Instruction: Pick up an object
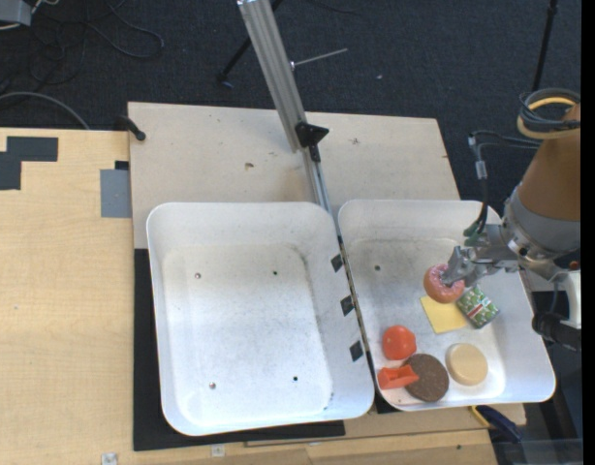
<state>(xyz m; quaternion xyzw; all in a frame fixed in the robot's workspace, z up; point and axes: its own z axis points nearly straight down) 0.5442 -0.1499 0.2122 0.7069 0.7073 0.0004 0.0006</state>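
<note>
Nearest me, a brown disc (428, 377) and a cream disc (467, 364) sit at the right bin's (394, 235) front. Farther back, I see my gripper (459, 271) down on the pink donut (439, 283); I cannot tell its grip.
</note>
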